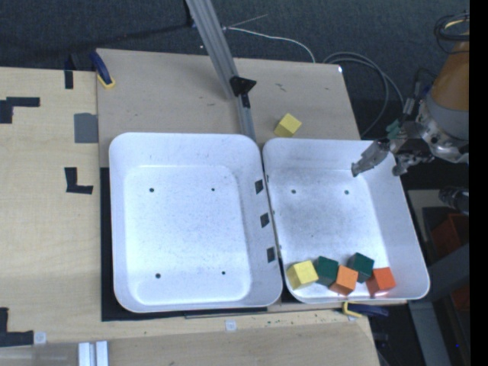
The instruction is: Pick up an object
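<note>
**Inspector:** Start with the largest items. What does the bench (pixel 46 204) carry?

**Assistant:** Two shallow white bins sit side by side and touching. The left bin (pixel 183 147) shows bare speckled floor. The right bin (pixel 320 204) has its contents gathered against the near wall.

**Inspector:** The arm?

**Assistant:** The arm (pixel 450 97) enters from the right, with its orange band showing at the frame's edge. The wrist sits over the far right corner of the right bin. The gripper (pixel 381 158) hangs above that bin's far right rim. One grey finger points left over the bin floor and a darker one points down near the rim. The two stand apart, with nothing between them. It holds nothing.

**Inspector:** Fixtures?

**Assistant:** A grey metal pole (pixel 217 40) runs diagonally from the top of the frame down to the far edge where the bins meet. It has a black clamp (pixel 242 86) partway along. A white cable (pixel 305 52) trails across the board behind the bins.

**Inspector:** Now the objects to be picked.

**Assistant:** Five small blocks cluster in the right bin's near right corner, well apart from the gripper. From left to right they are a yellow block (pixel 303 272), a dark green block (pixel 327 268), an orange block (pixel 345 279), a second green block (pixel 361 264) and a red-orange block (pixel 381 280). Neighbours touch or nearly touch.

**Inspector:** Anything outside the bins?

**Assistant:** A lone yellow cube (pixel 287 124) sits on the board just beyond the right bin's far left corner.
</note>
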You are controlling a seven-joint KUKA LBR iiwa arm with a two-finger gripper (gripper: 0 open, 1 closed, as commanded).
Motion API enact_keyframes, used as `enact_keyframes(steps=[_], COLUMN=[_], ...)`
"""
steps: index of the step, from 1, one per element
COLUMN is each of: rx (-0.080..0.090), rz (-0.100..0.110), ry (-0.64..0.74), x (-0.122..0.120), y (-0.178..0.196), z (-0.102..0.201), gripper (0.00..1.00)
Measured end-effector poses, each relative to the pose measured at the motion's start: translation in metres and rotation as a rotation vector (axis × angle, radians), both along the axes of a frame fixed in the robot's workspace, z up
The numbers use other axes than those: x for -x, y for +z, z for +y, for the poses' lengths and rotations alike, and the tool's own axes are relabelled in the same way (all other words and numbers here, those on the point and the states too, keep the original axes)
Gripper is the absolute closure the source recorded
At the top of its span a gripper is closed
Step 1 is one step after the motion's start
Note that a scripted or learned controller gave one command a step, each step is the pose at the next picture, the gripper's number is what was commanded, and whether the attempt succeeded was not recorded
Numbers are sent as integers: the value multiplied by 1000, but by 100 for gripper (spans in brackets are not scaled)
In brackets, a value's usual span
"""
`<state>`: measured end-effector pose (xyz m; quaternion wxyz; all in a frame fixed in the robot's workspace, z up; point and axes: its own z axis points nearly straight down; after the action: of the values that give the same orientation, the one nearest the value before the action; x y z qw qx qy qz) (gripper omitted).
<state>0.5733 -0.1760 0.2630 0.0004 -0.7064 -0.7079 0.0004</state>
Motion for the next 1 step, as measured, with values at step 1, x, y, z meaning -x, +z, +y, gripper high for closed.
enact_keyframes(steps=[1], rx=[-3], rz=[8], ry=[3], x=[-27], y=[-125], z=[74], gripper=[0])
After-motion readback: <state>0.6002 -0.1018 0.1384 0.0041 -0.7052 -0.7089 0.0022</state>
